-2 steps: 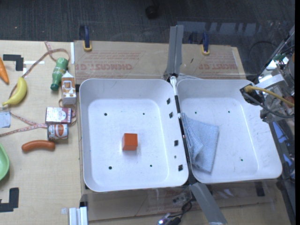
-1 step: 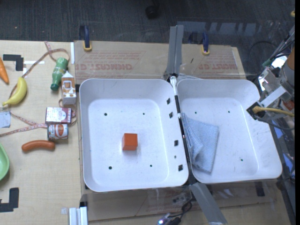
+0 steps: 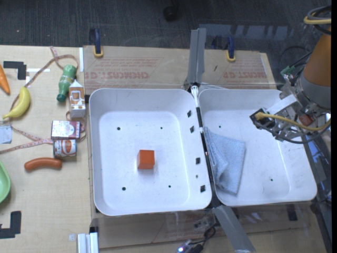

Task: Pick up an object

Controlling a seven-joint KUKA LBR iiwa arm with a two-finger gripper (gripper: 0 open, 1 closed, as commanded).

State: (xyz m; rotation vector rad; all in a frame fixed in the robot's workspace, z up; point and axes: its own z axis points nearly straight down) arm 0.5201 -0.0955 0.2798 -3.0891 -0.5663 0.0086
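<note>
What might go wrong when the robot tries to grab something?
The orange block sits alone in the left bin, far from the tool over the right bin, so a reach may miss. The grey cloth looks floppy and crumpled by the bin wall; a grab might catch only a fold and slip.

You have two bins side by side on the bench [image 3: 37,204], the left bin [image 3: 126,121] and the right bin [image 3: 266,165], with their rims meeting in the middle. In the left bin a block [image 3: 146,159] sits alone, a little near of centre. In the right bin a cloth [image 3: 226,159] lies along the left wall, reaching toward the near edge. The claw [image 3: 295,132] hangs over that bin's right side. Left of the bins, running from far to near, you have a bottle [image 3: 66,80], a carton [image 3: 77,103], a box [image 3: 65,129], a can [image 3: 65,148] and a sausage [image 3: 43,164]. A banana [image 3: 18,103] lies further left.
</note>
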